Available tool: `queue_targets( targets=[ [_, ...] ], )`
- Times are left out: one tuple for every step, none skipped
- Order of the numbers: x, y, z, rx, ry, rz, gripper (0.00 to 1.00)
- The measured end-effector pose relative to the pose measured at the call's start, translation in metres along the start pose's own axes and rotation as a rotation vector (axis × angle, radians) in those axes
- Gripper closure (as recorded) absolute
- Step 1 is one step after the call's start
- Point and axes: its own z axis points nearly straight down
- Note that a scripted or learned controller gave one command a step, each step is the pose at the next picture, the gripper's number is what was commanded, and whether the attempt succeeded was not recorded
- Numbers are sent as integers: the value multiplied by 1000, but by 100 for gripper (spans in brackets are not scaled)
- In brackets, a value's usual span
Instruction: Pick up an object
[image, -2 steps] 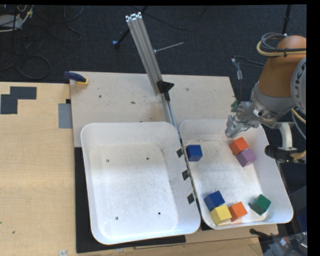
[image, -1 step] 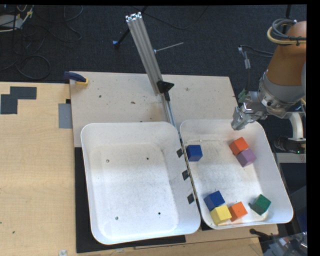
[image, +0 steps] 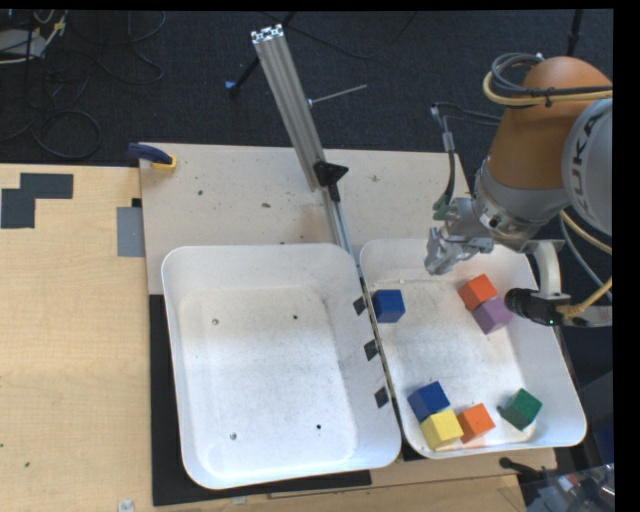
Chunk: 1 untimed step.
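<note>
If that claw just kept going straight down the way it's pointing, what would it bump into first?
Most likely bare bin floor. The gripper points down over the far end of the right bin, with the orange block to one side and the blue block to the other. Depth is hard to judge from this slanted view.

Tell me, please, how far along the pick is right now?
Done: nothing looks picked yet; every block lies in the right bin. In hand: the gripper sits over that bin's far edge, nothing visible between its fingers, with the orange block and purple block nearby. Left: descending onto a block, closing and lifting.
</note>
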Motion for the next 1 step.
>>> queue_targets(
  targets=[
    [47,-1,14,0,-1,0,100]
  ],
)
